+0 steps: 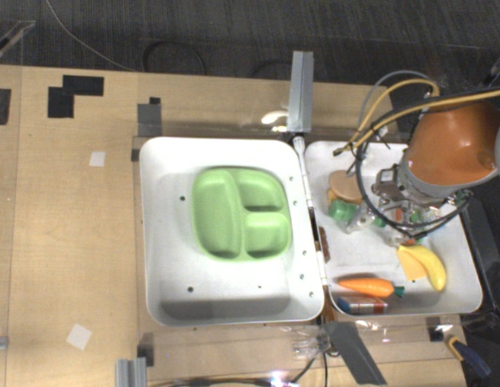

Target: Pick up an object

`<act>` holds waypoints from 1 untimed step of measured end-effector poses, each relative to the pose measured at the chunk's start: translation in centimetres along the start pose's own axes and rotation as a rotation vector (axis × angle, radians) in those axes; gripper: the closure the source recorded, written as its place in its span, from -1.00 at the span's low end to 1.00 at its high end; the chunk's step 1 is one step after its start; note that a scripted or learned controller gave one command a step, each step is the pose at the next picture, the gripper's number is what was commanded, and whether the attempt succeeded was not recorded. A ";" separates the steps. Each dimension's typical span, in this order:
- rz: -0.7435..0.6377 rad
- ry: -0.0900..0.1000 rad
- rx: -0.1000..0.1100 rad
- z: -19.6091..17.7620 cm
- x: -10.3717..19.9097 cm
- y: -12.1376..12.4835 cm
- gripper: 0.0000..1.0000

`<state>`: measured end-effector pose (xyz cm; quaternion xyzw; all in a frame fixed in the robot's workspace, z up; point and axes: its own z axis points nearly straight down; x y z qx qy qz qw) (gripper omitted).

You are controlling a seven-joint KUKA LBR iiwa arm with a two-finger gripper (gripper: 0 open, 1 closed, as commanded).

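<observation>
The right bin (474, 293) holds several small objects. A yellow banana (423, 264) lies at its right, and an orange carrot (365, 286) lies along the front wall with a dark red marker-like stick (364, 305) just in front of it. A tan round piece (345, 186) and a green item (343, 211) sit at the bin's left. My gripper (400, 216) reaches down into the middle of this bin, under the orange wrist band (456, 143), between the green item and the banana. The wrist and cables hide what lies beneath it.
The left bin (165, 289) carries a green divided plate (239, 212) in its middle. A grey metal post (301, 91) stands behind the seam between the bins. Yellow and black cables (379, 107) loop over the right bin's back edge.
</observation>
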<state>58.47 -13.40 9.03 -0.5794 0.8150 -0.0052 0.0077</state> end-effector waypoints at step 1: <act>-0.094 0.002 -0.003 0.0 -2.1 -0.2 -1.00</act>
